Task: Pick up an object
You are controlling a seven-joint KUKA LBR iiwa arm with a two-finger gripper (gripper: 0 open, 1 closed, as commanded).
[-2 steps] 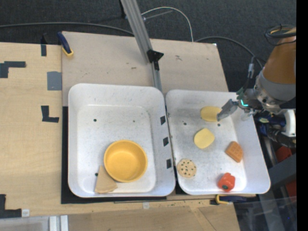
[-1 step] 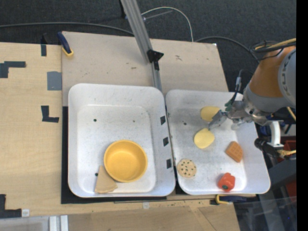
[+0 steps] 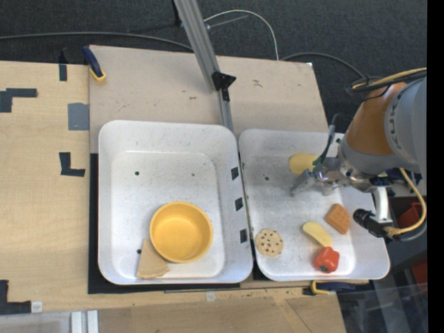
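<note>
Camera view: hand point(image 3: 310, 177) hovering just beside yellow toy food piece point(image 3: 302, 162) in right bin point(image 3: 277, 269), grip state unreadable; risking shoving piece aside, closing on nothing.

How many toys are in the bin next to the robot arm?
5: a cookie near the front left, a banana, a red pepper, an orange cracker, and a yellow piece by the gripper, which may hide more.
</note>
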